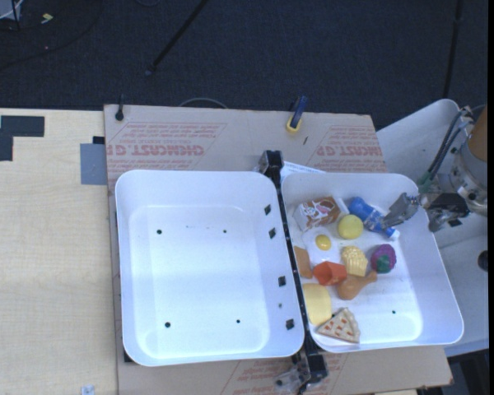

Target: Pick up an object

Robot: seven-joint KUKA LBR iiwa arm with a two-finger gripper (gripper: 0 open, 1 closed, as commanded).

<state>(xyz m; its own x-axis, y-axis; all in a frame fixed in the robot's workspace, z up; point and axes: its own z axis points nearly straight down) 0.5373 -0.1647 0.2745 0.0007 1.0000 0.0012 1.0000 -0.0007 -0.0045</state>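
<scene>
Gripper [402, 206] over right bin [445, 299] by blue toy [365, 211]; grip state can't tell; left bin [132, 262] alongside.

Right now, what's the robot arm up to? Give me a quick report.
Gripper low over right bin, beside blue toy. Nothing seen held. Toy food crowded close together.

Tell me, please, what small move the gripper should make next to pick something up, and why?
Probably a short drop onto the blue object. The gripper sits at the right bin's upper right, its tip right beside that object, nearer than the yellow ball or purple toy. Nothing shows between its fingers.
</scene>
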